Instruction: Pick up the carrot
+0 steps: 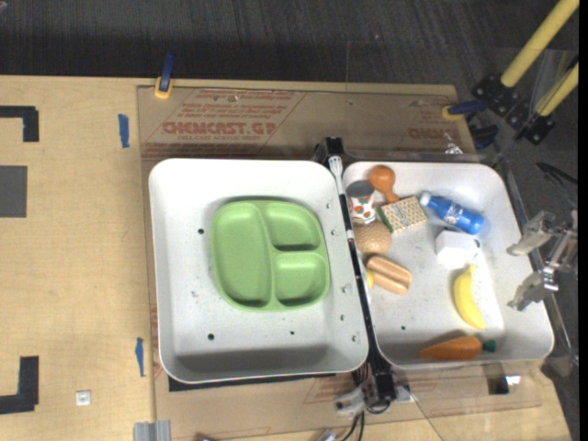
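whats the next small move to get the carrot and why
Probably bring the gripper toward the bin's near edge and inward until it is above the carrot. The gripper sits at the right bin's outer edge, apart from the carrot, which lies flat along the near wall, just below the banana.

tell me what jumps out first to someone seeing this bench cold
The pale green divided plastic plate sits alone in the left shallow white bin, the largest patch of colour. The right shallow white bin is crowded with small items: an orange carrot with a green tip along its near edge, a yellow banana just above it, and a blue bottle further back. The metal gripper hangs at that bin's right rim.
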Action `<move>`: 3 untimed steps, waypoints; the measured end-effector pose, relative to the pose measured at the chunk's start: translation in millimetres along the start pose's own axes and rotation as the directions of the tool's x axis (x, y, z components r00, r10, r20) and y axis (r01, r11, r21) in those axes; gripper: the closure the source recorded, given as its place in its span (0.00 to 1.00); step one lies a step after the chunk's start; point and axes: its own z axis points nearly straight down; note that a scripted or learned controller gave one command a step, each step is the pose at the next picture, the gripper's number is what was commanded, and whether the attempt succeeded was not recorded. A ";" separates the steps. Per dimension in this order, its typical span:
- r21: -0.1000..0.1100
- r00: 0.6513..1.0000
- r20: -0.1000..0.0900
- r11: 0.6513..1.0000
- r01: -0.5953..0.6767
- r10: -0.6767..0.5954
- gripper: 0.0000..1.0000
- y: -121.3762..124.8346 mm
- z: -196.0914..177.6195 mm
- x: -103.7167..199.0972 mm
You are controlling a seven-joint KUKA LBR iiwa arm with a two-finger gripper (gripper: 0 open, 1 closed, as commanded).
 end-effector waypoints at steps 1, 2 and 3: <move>0.003 0.980 0.014 0.980 0.197 -0.197 0.00 13.0 -69.9 2.3; 0.000 0.959 0.001 0.959 0.284 -0.284 0.00 8.3 -27.4 2.7; -0.001 0.837 0.000 0.837 0.547 -0.547 0.00 -2.7 22.3 -1.0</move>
